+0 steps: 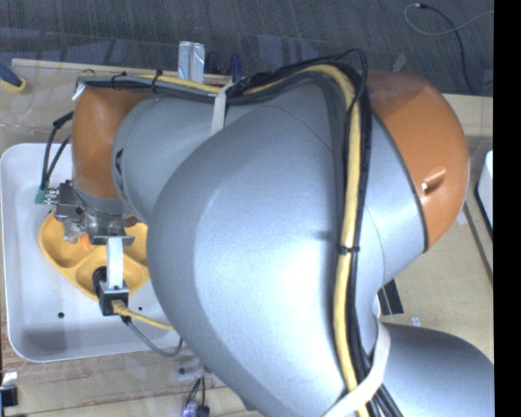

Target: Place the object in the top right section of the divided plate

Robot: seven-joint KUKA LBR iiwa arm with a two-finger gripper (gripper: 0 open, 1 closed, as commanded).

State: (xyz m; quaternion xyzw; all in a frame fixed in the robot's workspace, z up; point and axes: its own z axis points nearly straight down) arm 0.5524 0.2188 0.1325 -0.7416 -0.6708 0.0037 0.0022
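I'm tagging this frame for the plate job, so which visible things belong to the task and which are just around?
Belongs to the job:
- yellow divided plate, in the left bin
- gripper, low over the plate
- small orange object on the plate under the gripper; too hidden to identify

Just around:
- white bin
- silver clip on the bench's far edge

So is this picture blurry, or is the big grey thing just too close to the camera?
Camera view: the arm looms close, soft-edged, with dull sheen; the white bin and yellow plate look sharper, under even light with faint shadows.
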